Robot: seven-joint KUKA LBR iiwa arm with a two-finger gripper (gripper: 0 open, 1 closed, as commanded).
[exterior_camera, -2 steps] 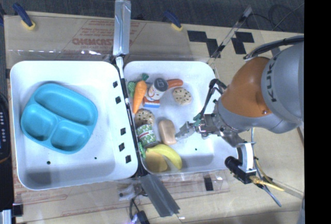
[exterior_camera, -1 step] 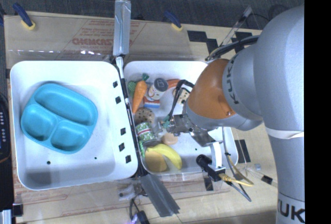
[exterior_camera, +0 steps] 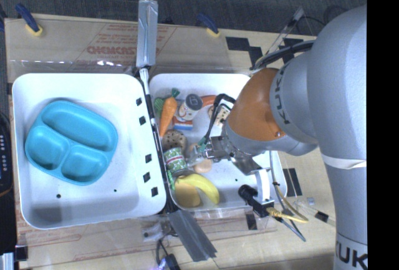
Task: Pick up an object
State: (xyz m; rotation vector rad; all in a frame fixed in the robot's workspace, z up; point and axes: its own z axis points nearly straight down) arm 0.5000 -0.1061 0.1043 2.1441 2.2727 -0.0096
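Blue plastic: a smooth, glossy tray [exterior_camera: 70,148] with three rounded compartments lies tilted in the left bin [exterior_camera: 118,197], nearer that bin's left wall.
Left bin: shallow, white, matte, with rounded corners; its floor shows a few small dark specks near the front.
Right bin: the same white shell [exterior_camera: 234,83]; its contents are crowded against the left wall and the arm covers the right part.
Carrot: an orange, tapered toy carrot [exterior_camera: 167,115] with a green tuft at the top, lying along the right bin's left wall near the back.
Banana: a yellow, curved, smooth piece [exterior_camera: 198,189] at the front of the right bin, close to the front wall.
Can: a small cylinder with a green and red printed label [exterior_camera: 175,159], lying between the carrot and the banana, just beside the dividing wall.
Other pieces: a brown speckled round [exterior_camera: 173,138] sits just above the can; a white and orange lump with a dark grey disc [exterior_camera: 192,102] lies at the back, beside the carrot.
Arm: a grey, matte, rounded casing with a glossy orange band [exterior_camera: 252,114], reaching in from the right over the right bin.
Gripper: the dark metal head [exterior_camera: 212,150] sits low in the middle of the right bin, just right of the can and above the banana; its spread and hold cannot be told.
Bench: pale wood-coloured board [exterior_camera: 93,38] with red print at the back and black square markings at the right.
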